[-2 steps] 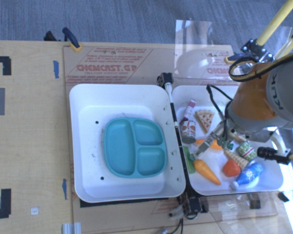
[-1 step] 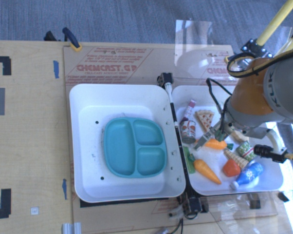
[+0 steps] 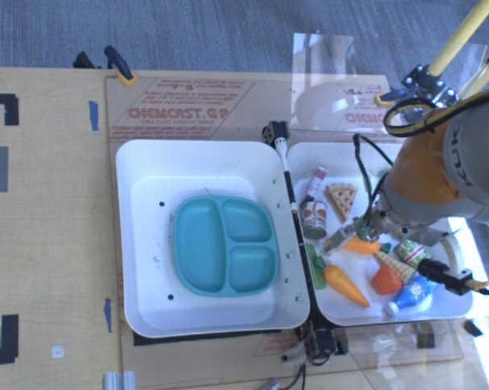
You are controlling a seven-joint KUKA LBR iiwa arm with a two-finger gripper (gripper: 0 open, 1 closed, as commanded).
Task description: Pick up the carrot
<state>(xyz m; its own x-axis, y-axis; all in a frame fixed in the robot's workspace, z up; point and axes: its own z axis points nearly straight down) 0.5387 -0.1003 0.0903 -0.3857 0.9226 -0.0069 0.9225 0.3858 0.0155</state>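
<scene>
1. I see the carrot [image 3: 345, 285] in the right bin [image 3: 366, 315], lying diagonally, tip toward the lower right.
2. The left bin [image 3: 139, 218] holds a teal tray [image 3: 225, 244].
3. I cannot tell the jaws' state.

2 bins sit side by side on the bench [image 3: 49, 242]: the left bin [image 3: 139, 218] holds a tray [image 3: 225, 244] with 3 compartments, lying at its middle. The right bin [image 3: 342, 309] holds the rest. A bottle [image 3: 315, 187] lies at its rear left, with a can [image 3: 313, 218] just in front of it and a pizza slice [image 3: 342, 199] to the right of both. The gripper [image 3: 348, 238] hangs over the bin's middle, the arm [image 3: 427, 169] reaching in from the right. The carrot [image 3: 344, 285] lies in front of the gripper, near the bin's front left. To its right lie a strawberry [image 3: 386, 280] and an ice cream cone [image 3: 397, 264].
</scene>
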